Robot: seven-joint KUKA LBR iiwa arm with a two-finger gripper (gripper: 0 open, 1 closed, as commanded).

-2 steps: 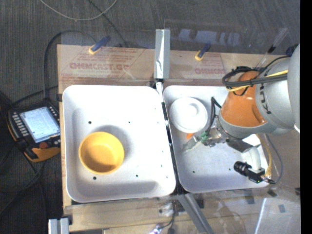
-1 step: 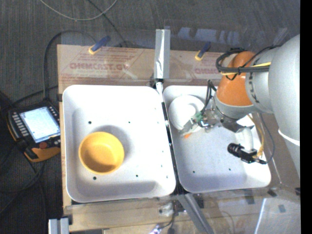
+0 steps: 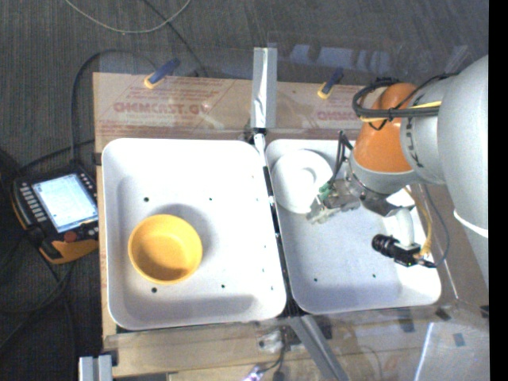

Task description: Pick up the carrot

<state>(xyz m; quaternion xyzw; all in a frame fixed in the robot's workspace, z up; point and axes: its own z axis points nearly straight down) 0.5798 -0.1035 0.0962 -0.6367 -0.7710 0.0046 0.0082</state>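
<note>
Gripper (image 3: pixel 327 205) low in right bin (image 3: pixel 357 284), beside white bowl (image 3: pixel 298 179); its state cannot be told. Yellow bowl (image 3: pixel 165 248) in left bin (image 3: pixel 190 173).

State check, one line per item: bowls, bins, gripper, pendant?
yellow bowl: upright, in the left bin, nothing visible inside.
white bowl: in the right bin, at its far left corner, partly under the arm.
gripper: low over the right bin beside the white bowl; finger state unclear, nothing seen held.
pendant: on the floor left of the bench, screen lit.
</note>
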